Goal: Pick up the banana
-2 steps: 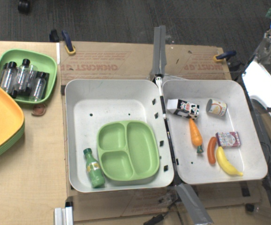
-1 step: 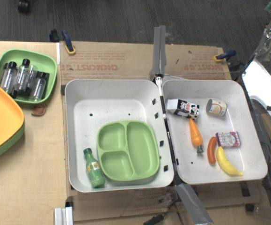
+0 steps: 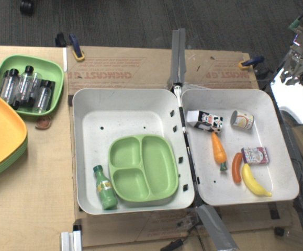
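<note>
Not yet begun — curved yellow plastic banana (image 3: 256,181) lying near right white bin's (image 3: 282,140) front right corner, touching red sausage-shaped toy (image 3: 237,167). Gripper state impossible to tell — next, descend over banana.

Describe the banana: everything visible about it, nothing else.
The banana is plain yellow, smooth and slightly glossy, likely a plastic toy. It is small, curved and whole, lying flat on the floor of the right bin, in the near right corner. Its upper end points toward the back, and its lower end tapers toward the bin's right wall. The upper end sits close beside the red sausage-shaped toy and just below the small pink packet; whether it touches either cannot be told. Nothing grips it.
</note>
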`<act>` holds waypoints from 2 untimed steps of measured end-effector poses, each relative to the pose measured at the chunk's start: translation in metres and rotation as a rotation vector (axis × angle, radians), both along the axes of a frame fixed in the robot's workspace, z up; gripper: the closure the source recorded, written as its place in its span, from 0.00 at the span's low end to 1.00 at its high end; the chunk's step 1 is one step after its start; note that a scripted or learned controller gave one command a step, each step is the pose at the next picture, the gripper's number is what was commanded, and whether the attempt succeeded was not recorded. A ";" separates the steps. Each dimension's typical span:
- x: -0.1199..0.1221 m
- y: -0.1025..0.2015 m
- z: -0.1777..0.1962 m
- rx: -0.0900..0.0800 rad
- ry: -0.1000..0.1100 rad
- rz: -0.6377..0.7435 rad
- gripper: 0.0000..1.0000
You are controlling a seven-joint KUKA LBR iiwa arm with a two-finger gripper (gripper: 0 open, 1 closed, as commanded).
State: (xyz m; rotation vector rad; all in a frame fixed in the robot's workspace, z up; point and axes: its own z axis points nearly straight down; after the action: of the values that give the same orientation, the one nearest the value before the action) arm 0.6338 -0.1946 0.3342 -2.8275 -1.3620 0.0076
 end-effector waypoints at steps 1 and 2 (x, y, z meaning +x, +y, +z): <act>0.015 -0.018 0.009 -0.002 -0.003 -0.058 1.00; -0.009 -0.008 -0.016 0.000 0.000 -0.152 1.00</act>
State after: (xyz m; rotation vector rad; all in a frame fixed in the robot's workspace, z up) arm 0.6250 -0.2030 0.3187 -2.9226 -1.1432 0.0073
